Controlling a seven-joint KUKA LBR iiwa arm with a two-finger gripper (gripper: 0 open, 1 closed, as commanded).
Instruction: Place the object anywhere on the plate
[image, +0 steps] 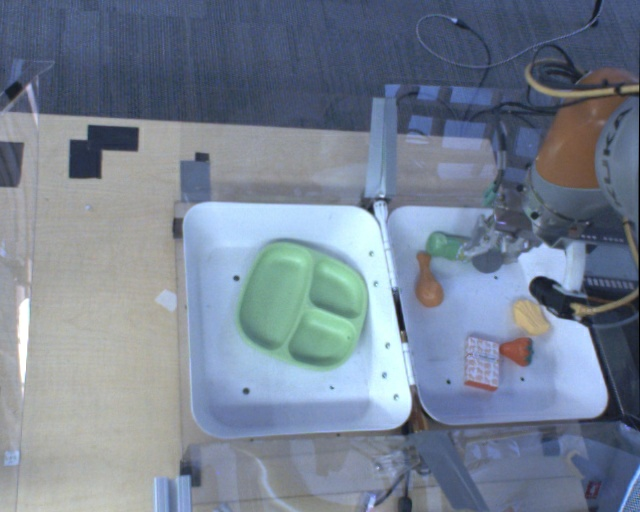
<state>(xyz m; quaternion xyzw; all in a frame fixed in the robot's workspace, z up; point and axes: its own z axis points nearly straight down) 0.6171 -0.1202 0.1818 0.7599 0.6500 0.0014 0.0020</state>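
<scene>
Wooden bench (100, 300), grey carpet (250, 50) behind

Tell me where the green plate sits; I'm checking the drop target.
The green plate lies in the middle of the left bin, across the divider from the right bin with the toys.

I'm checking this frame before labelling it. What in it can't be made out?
- Tool, camera view: its fingers are blurred and crowded against the green object, so contact or a grasp cannot be judged.
- Arm: cut off by the right edge.
- Small box: print too small to read.
- Yellow item: too blurred to identify.
</scene>
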